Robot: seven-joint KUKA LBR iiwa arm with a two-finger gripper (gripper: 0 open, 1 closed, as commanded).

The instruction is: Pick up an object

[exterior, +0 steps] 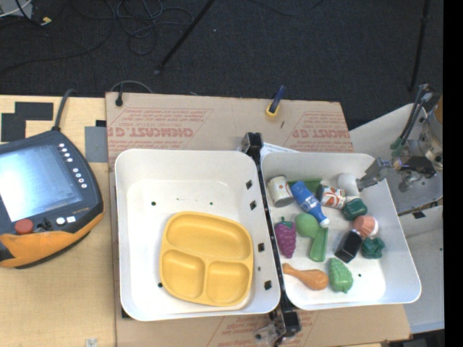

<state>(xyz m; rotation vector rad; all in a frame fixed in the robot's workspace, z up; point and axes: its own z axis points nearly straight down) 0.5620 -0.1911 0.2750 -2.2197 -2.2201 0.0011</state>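
White bin (405, 280) of toys sits untouched as the claw (405, 166) hovers at its far corner (grip state unclear); nothing lifted yet, the pick remains.

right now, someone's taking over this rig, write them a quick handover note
Gripper: at the right bin's upper right edge, above the rim, nothing visibly between its fingers; whether they are open or shut cannot be told.
Things: the toys all lie in the right bin, among them a blue bottle, purple grapes, an orange drumstick and a black block. The left bin holds a yellow divided tray.
Done: nothing lifted yet.
Left: descend onto one toy, close, lift.
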